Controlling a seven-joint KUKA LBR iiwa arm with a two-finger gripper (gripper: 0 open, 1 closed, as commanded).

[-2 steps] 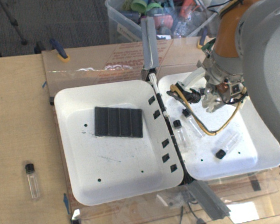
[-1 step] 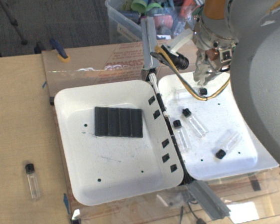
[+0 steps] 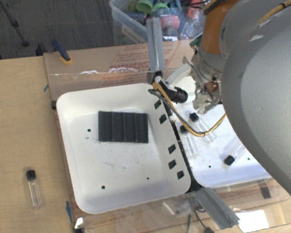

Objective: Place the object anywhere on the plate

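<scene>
The worktop (image 3: 9, 113) is pale, wood-grained board. A brown cardboard sheet (image 3: 103, 66) lies on it under two shallow white bins with rounded corners and smooth, glossy walls.

**Left bin** (image 3: 84, 198). A dark ribbed slab (image 3: 123, 126) lies flat on the floor of this bin, toward the far side and clear of every wall. It is rectangular and matt black, with parallel grooves dividing it into about four strips. It is probably the plate named in the task. The bin floor around it carries a few small dark specks.

**Right bin** (image 3: 230, 174). The arm (image 3: 268, 94), a broad grey matt casing with an orange band (image 3: 224, 31) at its far end, covers most of this bin. On the visible floor a small dark block (image 3: 229, 159) sits near the arm's edge. A second dark block (image 3: 193, 116) lies farther back. A clear, tube-like piece (image 3: 188, 146) lies just beside the left wall.

**Jaws.** The wrist reaches down over the far part of the right bin. The jaws are too small and cluttered to read, so it cannot be told whether they are apart, together or clamped on anything.

**Fittings.** A yellow cable (image 3: 202, 131) loops from a black fitting (image 3: 177, 95) at the seam between the bins. A row of small black tabs (image 3: 171, 149) runs along that seam.

**Surroundings.** A clear glass vial (image 3: 33, 189) with a black cap lies on the worktop, well left of the bins. A translucent tub (image 3: 128, 8) of coloured items stands at the far edge.
</scene>
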